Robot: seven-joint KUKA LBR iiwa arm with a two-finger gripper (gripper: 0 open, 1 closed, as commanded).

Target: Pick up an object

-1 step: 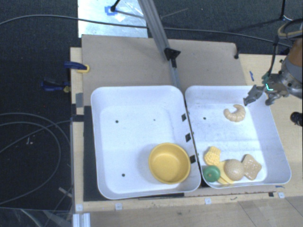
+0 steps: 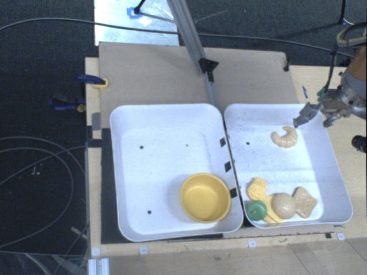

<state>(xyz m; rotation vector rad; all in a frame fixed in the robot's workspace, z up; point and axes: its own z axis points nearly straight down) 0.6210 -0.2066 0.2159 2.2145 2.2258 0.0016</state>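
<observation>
A pale croissant-shaped toy lies in the upper part of the right bin. My gripper hangs over that bin's upper right corner, just up and right of the croissant, open with nothing between its fingers. One fingertip is close to the croissant's upper end. A yellow bowl sits upright in the lower right of the left bin. At the right bin's front edge lie a yellow waffle piece, a green round toy, a beige ball-like toy and a tan cookie.
The two bins meet along a ridge with black clips. A metal pole slants across the cardboard sheet behind the bins. A blue and yellow clamp grips the bench's left edge. Cables lie on the dark floor at left.
</observation>
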